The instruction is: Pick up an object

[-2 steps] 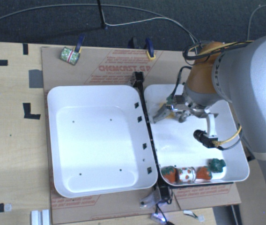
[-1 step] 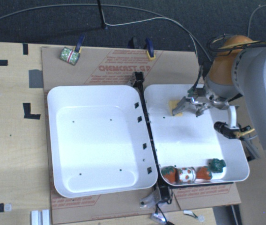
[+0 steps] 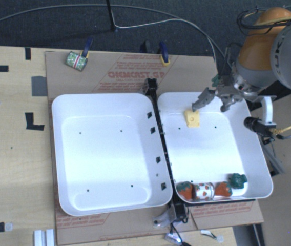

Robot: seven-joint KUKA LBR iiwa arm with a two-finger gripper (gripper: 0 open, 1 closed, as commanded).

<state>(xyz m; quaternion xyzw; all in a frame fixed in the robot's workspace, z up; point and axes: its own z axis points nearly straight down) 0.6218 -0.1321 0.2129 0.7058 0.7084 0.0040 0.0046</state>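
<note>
1. camera view, bench: two white bins sit side by side on a cardboard sheet (image 3: 135, 73) with red print. the left bin (image 3: 104, 152) and the right bin (image 3: 212, 147) meet at a dark joint with black clips along it.
2. camera view, arm: the arm (image 3: 268, 45) enters from the right, grey with an orange band above the wrist, and hangs over the far edge of the right bin.
3. camera view, gripper: the gripper (image 3: 214, 100) is above the far part of the right bin. its two fingers are spread apart, one pointing toward the cheese and the other nearer the bin's right wall. nothing lies between them.
4. camera view, cheese: a small yellow cheese block (image 3: 192, 119) rests on the floor of the right bin, in its far part, just beside the tip of the left-hand finger (image 3: 201, 100) as seen here. whether the tip touches it cannot be told.
5. camera view, near wall of the right bin: a row of small items lies against it: a red-orange piece (image 3: 186, 189) with green on top, a white can (image 3: 203, 191) with red marks, a second red-orange piece (image 3: 223, 189), and a green piece (image 3: 236, 179) at the right end. they touch or nearly touch each other.
6. camera view, surroundings: a small green-and-white box (image 3: 76, 60) lies on the far left corner of the cardboard, well apart from the bins. a black cable (image 3: 109, 6) crosses the dark background above.
</note>
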